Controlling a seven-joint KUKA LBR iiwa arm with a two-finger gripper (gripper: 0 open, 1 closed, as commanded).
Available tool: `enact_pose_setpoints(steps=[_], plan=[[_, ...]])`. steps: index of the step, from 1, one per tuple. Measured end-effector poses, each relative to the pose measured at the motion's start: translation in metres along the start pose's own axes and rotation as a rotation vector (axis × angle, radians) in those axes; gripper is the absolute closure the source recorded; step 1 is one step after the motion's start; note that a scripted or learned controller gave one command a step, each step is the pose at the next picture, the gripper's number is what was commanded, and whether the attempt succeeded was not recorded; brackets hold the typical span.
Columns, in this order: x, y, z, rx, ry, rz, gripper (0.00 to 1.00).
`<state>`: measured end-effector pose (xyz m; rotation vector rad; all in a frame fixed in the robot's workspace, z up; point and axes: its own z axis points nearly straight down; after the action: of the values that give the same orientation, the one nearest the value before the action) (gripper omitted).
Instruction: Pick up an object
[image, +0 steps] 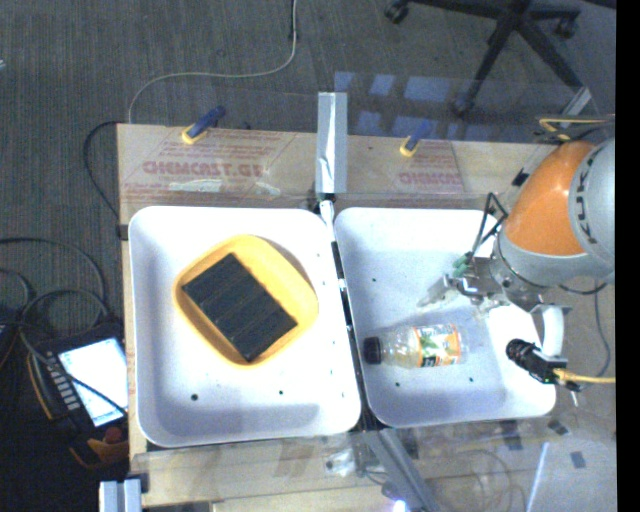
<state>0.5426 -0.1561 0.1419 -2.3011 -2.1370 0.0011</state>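
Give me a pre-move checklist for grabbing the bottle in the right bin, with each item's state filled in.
1. Bottle in the right bin: ok, lying on its side, dark cap toward the divider.
2. Nothing lying on the bottle: ok.
3. Gripper over the right bin: ok, up and right of the bottle.
4. Gripper touching the bottle: not ok, apart.
5. Finger opening: cannot tell.
6. Yellow dish in the left bin: ok.

Yellow dish (290, 270) with black ribbed pad (240, 305); white bins (160, 240).
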Motion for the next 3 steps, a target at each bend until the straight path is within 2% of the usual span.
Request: enact_pose_setpoints(steps=[1, 2, 3], plan=[[0.0, 0.0, 0.0, 0.0, 0.0, 0.0, 0.0], [-0.007, -0.033, 0.05, -0.015, -0.003, -0.198, 0.0], [0.017, -0.053, 0.05, -0.024, -0.011, -0.313, 0.0]])
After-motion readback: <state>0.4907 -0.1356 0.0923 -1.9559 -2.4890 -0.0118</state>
